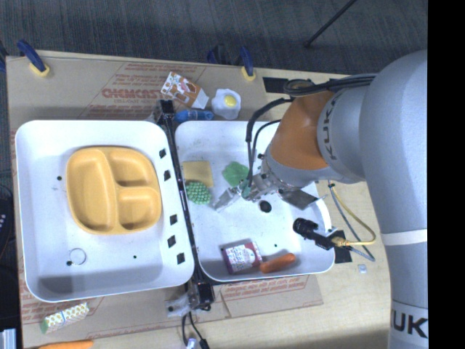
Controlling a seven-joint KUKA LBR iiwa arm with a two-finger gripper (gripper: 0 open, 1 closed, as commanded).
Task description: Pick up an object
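Note:
My gripper (231,195) hangs low over the middle of the right bin (320,217), reaching in from the right under the orange wrist band. Just above it lies a light green soft piece (234,171). To its left are a green bumpy ball (197,191) and a pale yellow block (197,171). A maroon packet (241,256) and an orange carrot (277,262) lie near the bin's front wall. Nothing can be made out held in the gripper.
The left bin (29,217) holds a yellow divided plate (114,188). Behind the bins on the cardboard sit a snack packet (178,87), a blue item (193,114) and a yellow and white item (227,102). The arm's bulk covers the right bin's right side.

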